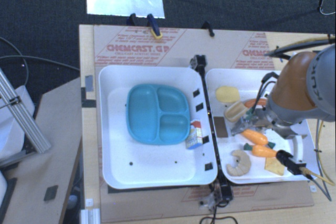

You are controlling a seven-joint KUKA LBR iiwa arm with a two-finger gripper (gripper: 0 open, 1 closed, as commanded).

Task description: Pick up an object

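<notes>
Several toy foods lie in the right bin (310,128). The tool (245,124) sits low among them, near a beige piece (234,111) and an orange carrot (254,137); its state cannot be told. The carrot appears light, rigid and smooth, likely slippery: grip across its thick middle.

A teal divided plate (158,114) sits in the white left bin (118,165); the right bin (223,81) holds two orange carrots (255,137), a yellow round piece (227,94) and a tan croissant (240,162).
</notes>
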